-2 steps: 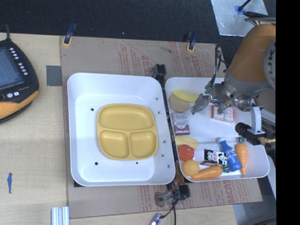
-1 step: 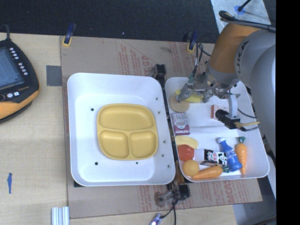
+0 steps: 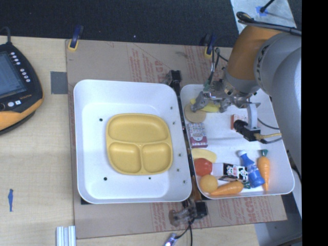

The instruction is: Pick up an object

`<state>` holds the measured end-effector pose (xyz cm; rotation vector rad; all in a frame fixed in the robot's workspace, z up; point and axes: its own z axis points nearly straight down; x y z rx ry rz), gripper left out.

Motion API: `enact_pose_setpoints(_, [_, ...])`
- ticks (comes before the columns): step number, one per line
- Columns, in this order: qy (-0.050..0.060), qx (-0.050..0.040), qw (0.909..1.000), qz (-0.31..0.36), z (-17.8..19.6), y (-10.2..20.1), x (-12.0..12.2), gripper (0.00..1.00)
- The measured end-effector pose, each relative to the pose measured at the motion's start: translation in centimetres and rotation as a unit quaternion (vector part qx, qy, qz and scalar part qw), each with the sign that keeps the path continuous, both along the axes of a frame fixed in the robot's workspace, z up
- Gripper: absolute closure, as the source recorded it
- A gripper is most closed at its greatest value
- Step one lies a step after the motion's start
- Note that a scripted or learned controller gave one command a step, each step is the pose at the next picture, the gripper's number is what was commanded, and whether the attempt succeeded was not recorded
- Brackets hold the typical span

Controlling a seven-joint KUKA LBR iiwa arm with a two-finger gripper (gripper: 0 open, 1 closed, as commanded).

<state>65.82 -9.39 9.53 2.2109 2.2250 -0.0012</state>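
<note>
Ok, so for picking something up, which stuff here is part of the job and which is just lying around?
Part of the job:
hand
right bin
yellow item under the hand
blue bottle
carrot
red tomato

Just lying about:
yellow divided plate in the left bin
handheld controller

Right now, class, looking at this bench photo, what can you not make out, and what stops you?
- Gripper: its fingers blend into the yellow item below; open or shut is unclear, in the camera view.
- Right bin: the arm covers its far right corner.
- Small packet: print too small to read.
- Pendant: cut off by the left edge.
</note>
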Motion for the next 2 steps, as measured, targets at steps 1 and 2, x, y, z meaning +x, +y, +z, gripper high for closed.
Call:
enact_pose_setpoints(1, [0.01,0.0,1.0,0.0,0.7,-0.3,-0.4,1.0])
enact_pose_setpoints(2, [0.004,0.0018,1.0,-0.001,-0.4,-2.8,-9.2,1.0])
